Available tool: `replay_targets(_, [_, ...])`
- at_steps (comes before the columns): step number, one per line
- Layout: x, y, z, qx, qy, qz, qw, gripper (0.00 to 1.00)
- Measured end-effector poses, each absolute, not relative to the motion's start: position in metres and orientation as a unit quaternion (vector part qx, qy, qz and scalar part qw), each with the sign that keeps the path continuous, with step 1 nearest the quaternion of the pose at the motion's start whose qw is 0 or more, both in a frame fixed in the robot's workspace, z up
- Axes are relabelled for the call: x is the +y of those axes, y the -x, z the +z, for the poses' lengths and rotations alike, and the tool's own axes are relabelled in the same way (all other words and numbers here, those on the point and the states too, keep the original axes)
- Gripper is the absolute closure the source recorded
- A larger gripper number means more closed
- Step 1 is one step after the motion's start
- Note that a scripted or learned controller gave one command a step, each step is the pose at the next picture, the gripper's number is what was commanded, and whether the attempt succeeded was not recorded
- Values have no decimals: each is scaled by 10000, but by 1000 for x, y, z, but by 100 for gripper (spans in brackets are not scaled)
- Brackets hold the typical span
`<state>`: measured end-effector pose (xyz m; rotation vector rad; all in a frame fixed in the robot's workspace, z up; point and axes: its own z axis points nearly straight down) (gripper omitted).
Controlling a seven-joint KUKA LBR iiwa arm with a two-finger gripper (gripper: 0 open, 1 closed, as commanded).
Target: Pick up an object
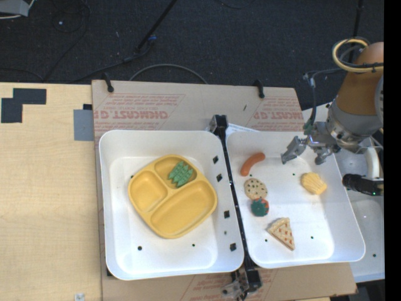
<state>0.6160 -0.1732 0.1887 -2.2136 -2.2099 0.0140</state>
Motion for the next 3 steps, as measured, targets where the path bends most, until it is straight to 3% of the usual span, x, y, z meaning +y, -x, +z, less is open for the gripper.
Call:
replay_targets(1, [-173,-619,196,-7072,7070,7,14,0])
replay_targets(3, [-178,-615,85,-7071,7071,16,24,0])
